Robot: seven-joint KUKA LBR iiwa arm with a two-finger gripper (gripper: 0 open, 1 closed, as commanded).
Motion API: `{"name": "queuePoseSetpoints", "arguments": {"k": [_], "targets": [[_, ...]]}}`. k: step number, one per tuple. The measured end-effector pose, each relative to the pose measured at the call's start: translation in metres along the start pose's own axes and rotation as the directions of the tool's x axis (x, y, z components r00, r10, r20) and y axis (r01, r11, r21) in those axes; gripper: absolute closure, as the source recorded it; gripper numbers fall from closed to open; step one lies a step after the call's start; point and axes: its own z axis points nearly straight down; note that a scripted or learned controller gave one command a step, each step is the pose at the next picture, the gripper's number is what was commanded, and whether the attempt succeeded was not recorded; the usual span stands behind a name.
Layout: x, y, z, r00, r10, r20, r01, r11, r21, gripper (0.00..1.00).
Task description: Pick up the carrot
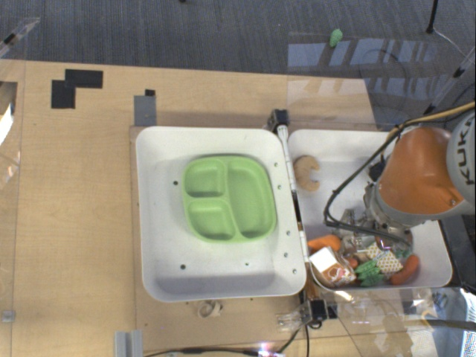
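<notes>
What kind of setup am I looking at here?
Most likely a robot lab bench: two white bins on a wooden bench, a green divided plate, toy food such as a carrot, and grey carpet beyond.

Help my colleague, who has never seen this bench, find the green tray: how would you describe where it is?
Start at the two white bins side by side and take the left bin, away from the arm. The green tray lies flat in its middle. Unlike the small toys piled in the right bin, it is large, light green and split into three compartments.
</notes>
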Motion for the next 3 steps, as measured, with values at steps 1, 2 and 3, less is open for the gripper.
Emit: {"name": "queuePoseSetpoints", "arguments": {"k": [1, 2, 3], "targets": [[-0.025, 0.002, 0.001, 0.936, 0.352, -0.002, -0.352, 0.936, -0.007, 0.00], [-0.078, 0.068, -0.098, 0.884, 0.468, -0.009, -0.468, 0.884, -0.024, 0.00], [-0.103, 0.009, -0.094, 0.885, 0.466, -0.013, -0.466, 0.885, -0.016, 0.00]]}}
